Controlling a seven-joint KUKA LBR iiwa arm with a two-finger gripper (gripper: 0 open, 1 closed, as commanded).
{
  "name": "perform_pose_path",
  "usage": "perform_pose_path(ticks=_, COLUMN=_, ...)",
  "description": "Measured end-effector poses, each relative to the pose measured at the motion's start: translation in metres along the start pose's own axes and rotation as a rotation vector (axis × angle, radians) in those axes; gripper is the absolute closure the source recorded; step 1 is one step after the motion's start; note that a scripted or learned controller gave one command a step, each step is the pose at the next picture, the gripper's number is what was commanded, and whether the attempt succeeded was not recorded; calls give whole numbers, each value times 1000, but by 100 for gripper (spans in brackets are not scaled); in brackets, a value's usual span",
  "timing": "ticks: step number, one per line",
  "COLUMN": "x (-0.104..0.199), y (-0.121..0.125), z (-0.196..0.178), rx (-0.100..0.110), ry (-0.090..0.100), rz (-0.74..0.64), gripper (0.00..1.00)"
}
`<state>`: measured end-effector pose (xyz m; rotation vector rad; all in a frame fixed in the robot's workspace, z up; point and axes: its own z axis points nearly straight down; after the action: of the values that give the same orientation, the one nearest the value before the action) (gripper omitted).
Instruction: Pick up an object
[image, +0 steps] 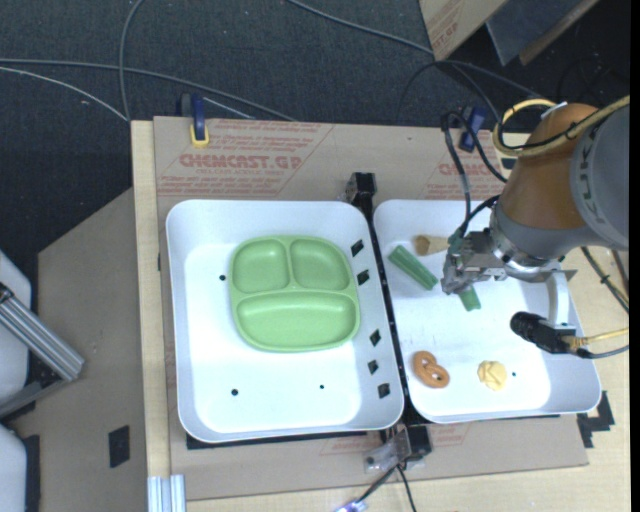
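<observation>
A: Start at the left. What sits on the counter (150, 300)?

B: Two shallow white bins side by side. The left bin (200, 400) carries a green divided plate (295, 293), three compartments, lying flat toward the bin's upper middle. A row of small black clips runs down the divider between the bins.

A: And the right bin (560, 395)?

B: Near its upper left lies a green block (410, 267), slanted. Just above and to its right is a small tan piece (423, 244). Toward the front edge there is a pretzel (431, 370), brown and looped, and right of it a pale yellow lump (491, 374); the two are near each other but apart.

A: Where is the arm?

B: It reaches in from the right, orange band (545, 180) high over the bin's far corner. The hand (466, 285) hangs over the upper middle of the right bin, just right of the green block. A second green piece (470, 297) pokes out beneath it, slanted downward.

A: Is that piece gripped?

B: It shows right at the fingertips, but I cannot tell whether the hand is closed on it or merely above it
</observation>
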<state>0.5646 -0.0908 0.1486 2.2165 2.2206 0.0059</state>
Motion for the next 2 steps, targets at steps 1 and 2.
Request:
perform_pose_path(ticks=1, x=-2, y=4, z=-64, rx=0, ry=-1, rz=1, gripper=100)
perform_pose_path(ticks=2, x=-2, y=5, z=-102, rx=1, ry=0, rz=1, gripper=100)
